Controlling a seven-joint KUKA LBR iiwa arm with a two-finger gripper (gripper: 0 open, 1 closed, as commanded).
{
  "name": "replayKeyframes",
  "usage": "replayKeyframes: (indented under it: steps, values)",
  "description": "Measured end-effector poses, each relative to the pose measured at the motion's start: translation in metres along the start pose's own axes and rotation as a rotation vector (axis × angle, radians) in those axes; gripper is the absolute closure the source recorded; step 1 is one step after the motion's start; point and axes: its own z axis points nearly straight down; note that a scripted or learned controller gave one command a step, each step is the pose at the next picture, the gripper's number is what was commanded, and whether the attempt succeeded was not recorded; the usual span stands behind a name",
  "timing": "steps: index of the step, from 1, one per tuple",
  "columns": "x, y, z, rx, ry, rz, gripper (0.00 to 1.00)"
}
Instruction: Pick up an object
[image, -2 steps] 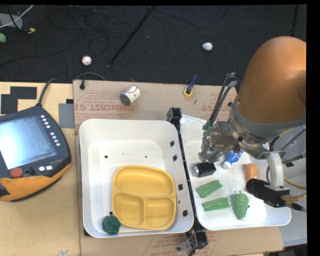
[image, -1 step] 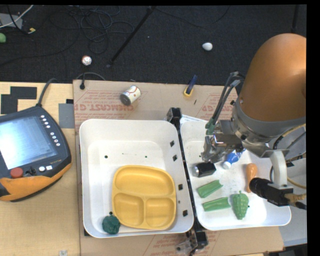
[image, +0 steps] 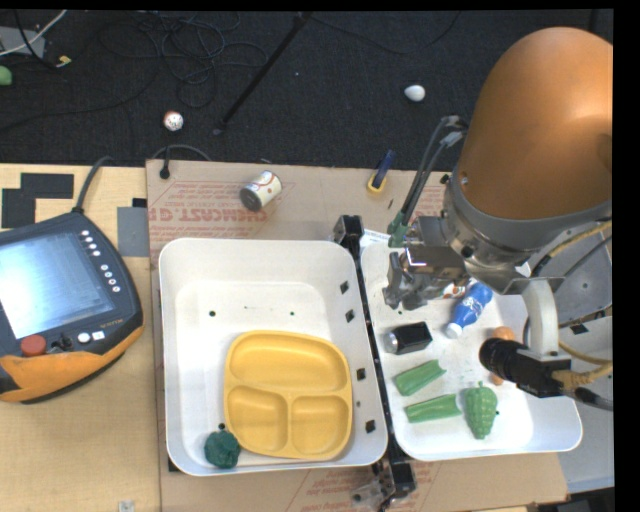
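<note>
2 green pods (image: 418, 378) lie pointing up-right; jaws (image: 405, 292) state: cannot tell.

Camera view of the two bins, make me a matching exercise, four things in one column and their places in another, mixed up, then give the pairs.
Things:
1. yellow tray
2. blue bottle
3. dark green lump
4. small can

Places:
A. on the cardboard behind the bins
B. left bin, near corner, beside the tray
C. right bin, just right of the gripper
D. left bin, filling its near half

Pairs: 1-D, 2-C, 3-B, 4-A
</note>
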Motion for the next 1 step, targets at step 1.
replayKeyframes:
  steps: [1]
  values:
    - [-0.0722,-0.0007,0.0289,0.006,-0.003,0.009,1.0]
